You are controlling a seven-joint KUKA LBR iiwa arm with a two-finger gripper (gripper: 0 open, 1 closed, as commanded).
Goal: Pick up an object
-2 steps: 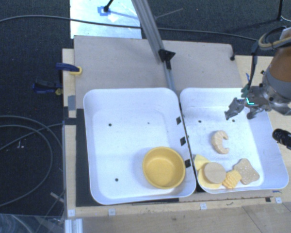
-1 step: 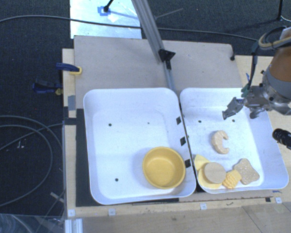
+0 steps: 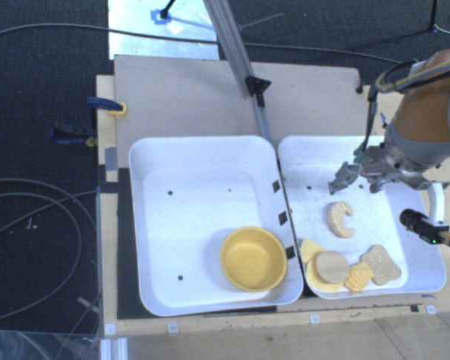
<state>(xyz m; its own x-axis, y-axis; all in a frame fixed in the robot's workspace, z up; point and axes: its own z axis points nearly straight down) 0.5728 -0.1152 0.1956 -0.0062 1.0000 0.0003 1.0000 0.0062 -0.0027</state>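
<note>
The pale crescent-shaped toy pastry (image 3: 341, 220) is being approached — the end effector (image 3: 364, 177), fingers spread, is hovering just above it; light, rigid — best gripped across its thick middle.

One fixed camera looks down at a slant on both white bins (image 3: 210, 150), from well above the bench (image 3: 307, 88).

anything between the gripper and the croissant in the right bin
Nothing: in the camera view only bare white floor of the right bin separates the gripper from the croissant just below it.
</note>
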